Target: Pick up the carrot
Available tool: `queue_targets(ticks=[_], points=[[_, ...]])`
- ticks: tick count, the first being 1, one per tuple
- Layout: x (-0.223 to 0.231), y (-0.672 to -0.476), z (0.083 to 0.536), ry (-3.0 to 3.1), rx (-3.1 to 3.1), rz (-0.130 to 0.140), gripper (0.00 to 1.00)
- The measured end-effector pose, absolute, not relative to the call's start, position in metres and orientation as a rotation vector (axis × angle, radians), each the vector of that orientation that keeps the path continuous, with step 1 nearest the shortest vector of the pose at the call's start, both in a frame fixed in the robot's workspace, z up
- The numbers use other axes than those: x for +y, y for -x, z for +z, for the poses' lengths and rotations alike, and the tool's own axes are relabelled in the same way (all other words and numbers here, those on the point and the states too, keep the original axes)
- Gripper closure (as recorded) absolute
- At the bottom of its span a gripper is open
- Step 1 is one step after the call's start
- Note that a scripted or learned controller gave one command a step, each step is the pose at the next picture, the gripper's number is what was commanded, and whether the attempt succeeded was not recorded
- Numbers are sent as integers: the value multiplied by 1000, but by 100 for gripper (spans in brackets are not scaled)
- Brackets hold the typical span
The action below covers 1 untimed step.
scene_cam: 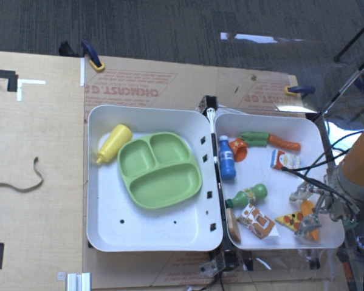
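Observation:
The carrot (284,143), orange with a green top pointing left, lies along the far wall of the right bin (319,134). My gripper (307,210) hangs low over that bin's near right corner, well in front of the carrot and apart from it. Its fingers (300,192) stand open, spread over a small orange item (306,207) and beside a pizza-slice toy (289,222). Nothing is visibly clamped between them.
The right bin also holds a blue bottle (226,160), a red-and-white packet (286,160), a green bottle (250,196), a snack box (257,222) and a bread-like piece (232,227). The left bin (99,216) holds a green divided plate (160,169) and a yellow bottle (112,143). Black cables (308,170) run from the arm.

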<state>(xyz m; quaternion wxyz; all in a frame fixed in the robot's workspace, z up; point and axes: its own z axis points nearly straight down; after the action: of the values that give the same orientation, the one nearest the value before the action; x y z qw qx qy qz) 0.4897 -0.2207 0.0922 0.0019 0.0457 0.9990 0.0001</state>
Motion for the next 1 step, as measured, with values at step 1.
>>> queue_targets(ticks=[1], points=[[-218, -492, 102, -135, 3130, 3, 100]])
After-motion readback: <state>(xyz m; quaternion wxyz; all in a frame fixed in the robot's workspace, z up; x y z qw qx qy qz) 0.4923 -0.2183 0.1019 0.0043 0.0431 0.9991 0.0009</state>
